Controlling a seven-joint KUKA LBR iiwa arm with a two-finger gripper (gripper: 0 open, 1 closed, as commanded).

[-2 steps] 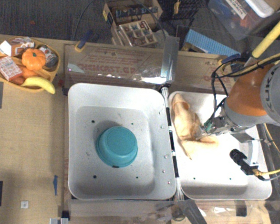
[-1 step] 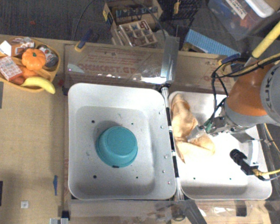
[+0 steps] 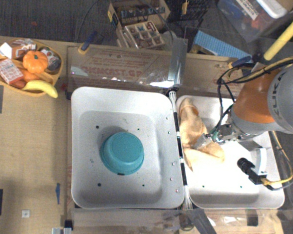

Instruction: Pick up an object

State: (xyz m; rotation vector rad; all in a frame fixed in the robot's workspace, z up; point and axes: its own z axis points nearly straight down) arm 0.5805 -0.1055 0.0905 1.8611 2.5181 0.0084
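Note:
A teal bowl (image 3: 123, 152) sits upside down in the middle of the left bin (image 3: 87, 110). In the right bin (image 3: 231, 187) a tan, cloth-like thing (image 3: 192, 126) lies along the left wall, with a paler lobe (image 3: 206, 151) spreading toward the bin's middle. My gripper (image 3: 212, 138) is low over the right side of that tan thing, right at its edge. The arm's grey and orange wrist (image 3: 260, 104) rises above it to the right.
A divider (image 3: 177, 141) separates the two bins. A basket (image 3: 26, 68) of toy food with a banana and a small pumpkin stands on the bench at far left. Boxes and cables lie behind the bins.

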